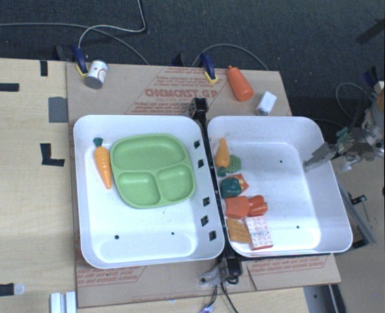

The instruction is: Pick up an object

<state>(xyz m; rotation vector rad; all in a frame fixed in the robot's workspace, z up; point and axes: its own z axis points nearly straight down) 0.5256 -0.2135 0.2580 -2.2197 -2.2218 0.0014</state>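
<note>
The right bin [290,142] holds several small toys in a row along its left wall: an orange carrot-like piece [223,152], a green piece [234,164], a teal lump [230,188], a red-orange item [246,207] and a pink-and-white box [259,232]. In the left bin [88,207] lie a green divided plate [154,170] and a toy carrot [102,164]. My gripper [322,154] hangs over the right bin's right rim, well apart from the toys, with nothing seen in it.
On the cardboard behind the bins lie an orange bottle [240,83], a white cube [266,102] and a small can [96,74]. Two blue clamps [210,67] grip the board's far edge. Black clips [205,201] sit along the wall between the bins.
</note>
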